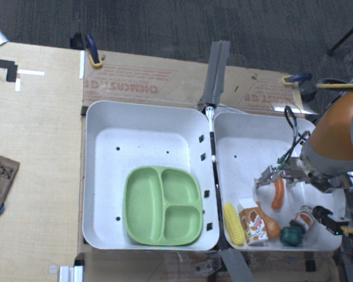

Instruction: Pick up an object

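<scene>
Two white bins sit on the counter [40, 156]; over the right bin [250, 144], the gripper [273, 176] grips an orange sausage [277, 193]; next comes lifting it clear.

You've got the divided plate [163, 206] in the left bin [101, 161], toward its front. To the plate's right, across the wall, the right bin [244, 143] holds the corn cob [233, 224] nearest, then the carton [252, 224], with the sausage [278, 193] behind it and farther right.
</scene>
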Action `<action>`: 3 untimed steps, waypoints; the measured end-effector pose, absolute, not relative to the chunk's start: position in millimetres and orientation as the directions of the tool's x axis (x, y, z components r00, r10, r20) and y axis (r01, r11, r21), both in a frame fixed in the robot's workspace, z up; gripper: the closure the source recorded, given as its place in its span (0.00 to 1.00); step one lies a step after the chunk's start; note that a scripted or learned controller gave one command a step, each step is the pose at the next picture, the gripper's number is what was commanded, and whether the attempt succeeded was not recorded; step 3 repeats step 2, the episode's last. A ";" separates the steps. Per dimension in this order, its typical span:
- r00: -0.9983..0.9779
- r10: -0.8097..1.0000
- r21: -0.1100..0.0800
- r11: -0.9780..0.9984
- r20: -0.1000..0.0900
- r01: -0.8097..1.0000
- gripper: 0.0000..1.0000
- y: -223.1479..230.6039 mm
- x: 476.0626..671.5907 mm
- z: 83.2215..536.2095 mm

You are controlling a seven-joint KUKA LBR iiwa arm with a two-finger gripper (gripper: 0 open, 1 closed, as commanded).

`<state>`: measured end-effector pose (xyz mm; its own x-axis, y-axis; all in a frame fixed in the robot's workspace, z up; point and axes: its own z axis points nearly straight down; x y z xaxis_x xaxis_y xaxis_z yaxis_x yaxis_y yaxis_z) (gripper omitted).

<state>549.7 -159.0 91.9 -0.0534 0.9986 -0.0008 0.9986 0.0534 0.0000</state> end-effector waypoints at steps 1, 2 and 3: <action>-0.051 0.999 -0.001 0.051 0.000 0.999 1.00 -159.7 549.5 100.4; -0.157 0.988 0.000 0.157 -0.001 0.988 1.00 -84.9 595.3 191.7; -0.157 0.988 0.000 0.157 -0.001 0.988 1.00 -84.9 595.3 191.7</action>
